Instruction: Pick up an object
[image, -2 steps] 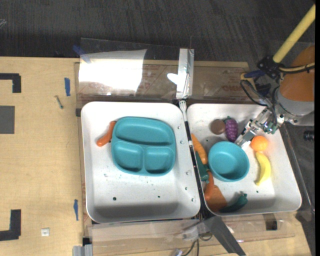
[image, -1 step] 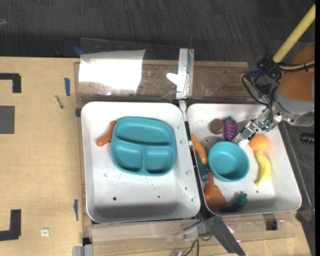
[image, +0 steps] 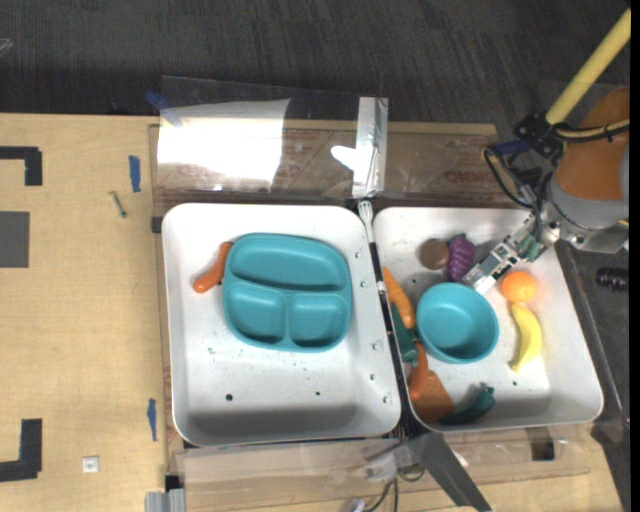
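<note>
My gripper (image: 487, 272) reaches into the right bin (image: 585, 380) from the upper right, low over its back half. It sits between the purple grapes (image: 460, 257) on its left and an orange fruit (image: 519, 287) on its right, just above the rim of the teal bowl (image: 457, 322). A brown round object (image: 433, 254) lies beside the grapes. A yellow banana (image: 527, 336) lies right of the bowl. I see nothing held in the gripper.
The left bin (image: 200, 400) holds a teal divided plate (image: 287, 290) with an orange sausage-like piece (image: 210, 270) at its left. Along the right bin's left wall lie an orange carrot (image: 396, 294), an orange-brown piece (image: 428, 392) and a teal toy (image: 474, 402).
</note>
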